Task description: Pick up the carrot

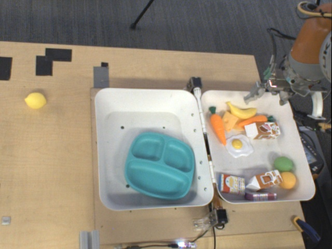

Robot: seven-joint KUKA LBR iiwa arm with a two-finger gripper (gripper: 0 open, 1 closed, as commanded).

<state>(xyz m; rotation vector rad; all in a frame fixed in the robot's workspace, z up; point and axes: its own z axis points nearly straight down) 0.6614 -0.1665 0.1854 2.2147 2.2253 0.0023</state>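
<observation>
A: The carrot (218, 128) is lying in the right bin (306, 160), touching the banana (240, 110).

B: The gripper (271, 91) is hovering wide, holding nothing; it risks nudging both.

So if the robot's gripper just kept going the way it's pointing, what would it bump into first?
Probably the banana. The gripper sits at the right bin's far edge, seemingly pointing down-left. The carrot lies further along. Depth is hard to judge.

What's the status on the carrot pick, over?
Gripper open above the right bin's far edge, holding nothing. Carrot lies untouched at the bin's left side. Banana and fried egg crowd beside it.
</observation>
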